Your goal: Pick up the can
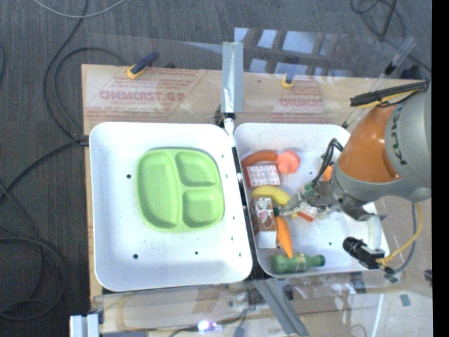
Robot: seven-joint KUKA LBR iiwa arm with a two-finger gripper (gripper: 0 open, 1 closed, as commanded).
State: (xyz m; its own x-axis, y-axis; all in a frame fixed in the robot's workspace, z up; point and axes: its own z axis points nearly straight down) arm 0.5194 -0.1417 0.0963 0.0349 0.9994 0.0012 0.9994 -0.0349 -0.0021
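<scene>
The gripper (306,203) hung low in the right bin (365,255) beside the can (264,213); its grip was perhaps hidden, impossible to tell.

grey arm (421,146), orange wrist band

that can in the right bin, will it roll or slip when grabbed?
The can lies on its side, so a nudge probably rolls it. It sits tight against the banana, which may block it. It looks rigid, probably with a smooth label, so slipping seems possible.

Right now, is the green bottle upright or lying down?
Lying down: the green bottle rests lengthwise on the right bin's floor, below the carrot.
</scene>
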